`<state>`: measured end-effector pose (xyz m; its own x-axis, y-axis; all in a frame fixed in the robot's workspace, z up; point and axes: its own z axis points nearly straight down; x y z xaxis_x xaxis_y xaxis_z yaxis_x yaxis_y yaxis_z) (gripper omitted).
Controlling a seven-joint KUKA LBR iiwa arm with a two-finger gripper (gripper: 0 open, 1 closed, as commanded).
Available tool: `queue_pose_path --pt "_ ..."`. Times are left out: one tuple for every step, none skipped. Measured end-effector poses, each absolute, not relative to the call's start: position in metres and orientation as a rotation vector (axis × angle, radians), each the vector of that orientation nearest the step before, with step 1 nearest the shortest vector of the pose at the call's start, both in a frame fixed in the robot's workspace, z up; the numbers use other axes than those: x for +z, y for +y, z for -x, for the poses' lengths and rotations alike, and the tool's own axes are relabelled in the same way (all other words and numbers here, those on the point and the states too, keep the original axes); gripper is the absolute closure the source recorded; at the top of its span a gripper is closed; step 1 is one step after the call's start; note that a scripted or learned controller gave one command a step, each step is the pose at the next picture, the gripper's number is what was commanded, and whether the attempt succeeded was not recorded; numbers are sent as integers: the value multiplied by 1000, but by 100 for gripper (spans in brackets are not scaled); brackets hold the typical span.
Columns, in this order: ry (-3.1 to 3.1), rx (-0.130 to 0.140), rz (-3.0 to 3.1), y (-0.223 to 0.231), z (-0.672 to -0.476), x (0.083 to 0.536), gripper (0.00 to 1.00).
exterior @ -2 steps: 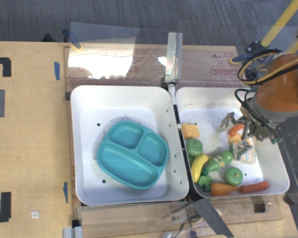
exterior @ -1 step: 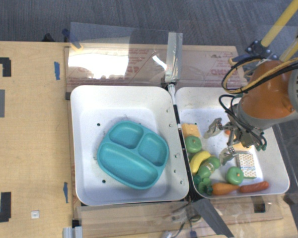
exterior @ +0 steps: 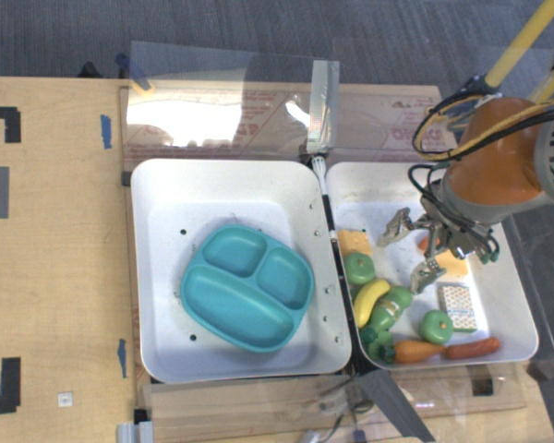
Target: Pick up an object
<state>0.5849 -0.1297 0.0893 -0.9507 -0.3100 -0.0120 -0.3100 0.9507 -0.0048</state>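
Note:
My gripper [exterior: 414, 249] hangs over the middle of the right bin [exterior: 517, 293], its two metal fingers spread open with bare white bin floor between them. One fingertip [exterior: 397, 224] is at the upper left and the other [exterior: 429, 273] at the lower right. Just left of it lie an orange block [exterior: 354, 242] and a green apple [exterior: 358, 269]. Below it are a yellow banana [exterior: 369, 301], a green pepper [exterior: 392, 306], a second green apple [exterior: 435, 325], a carrot [exterior: 415, 351], a red sausage [exterior: 474, 347] and a patterned cracker [exterior: 456, 305]. A yellow wedge [exterior: 453, 264] sits beside the lower fingertip.
The left bin [exterior: 157, 210] holds a teal divided plate [exterior: 249, 286]. A clear plastic sheet and a metal bracket [exterior: 321, 109] stand behind the bins. The orange-banded wrist [exterior: 494, 155] and its cables overhang the right bin's back right corner.

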Motion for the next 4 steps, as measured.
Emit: queue_pose_path --pt "3074 -10 489 -128 -590 104 100" --pt "3100 -15 420 -229 -576 190 100" --pt "3105 -3 432 -223 -575 185 0" --pt "3099 -7 411 -197 -577 102 0"
